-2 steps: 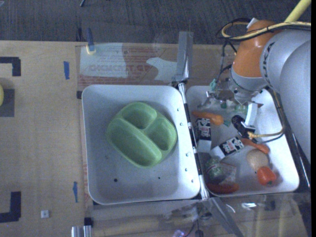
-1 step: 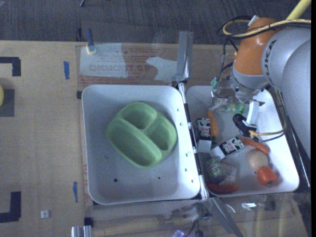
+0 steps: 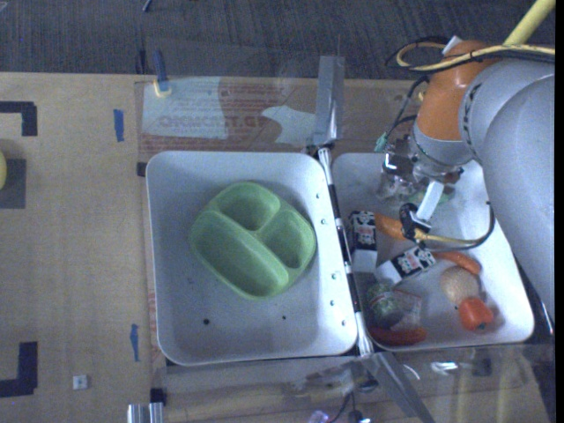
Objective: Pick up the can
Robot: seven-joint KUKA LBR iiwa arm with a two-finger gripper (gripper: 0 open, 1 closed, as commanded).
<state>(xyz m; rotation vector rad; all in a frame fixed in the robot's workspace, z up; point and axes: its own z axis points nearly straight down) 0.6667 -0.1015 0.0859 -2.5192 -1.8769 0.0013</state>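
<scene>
The can (image 3: pixel 385 304) lies near the front left corner of the right bin (image 3: pixel 522 322); it is a small tin with a greenish, mottled label, partly under clear wrapping. My gripper (image 3: pixel 398 183) hangs over the back left part of that bin, below the orange wrist band. It is well apart from the can, which lies toward the bin's front. Nothing can be made out in its grasp.
Around the can lie two small black-and-white cartons (image 3: pixel 363 230) (image 3: pixel 412 261), a carrot (image 3: pixel 460 262), a beige round item (image 3: pixel 456 283), an orange-red item (image 3: pixel 476 314) and a red pepper (image 3: pixel 398 334). The left bin (image 3: pixel 176 324) holds a green divided plate (image 3: pixel 254 238).
</scene>
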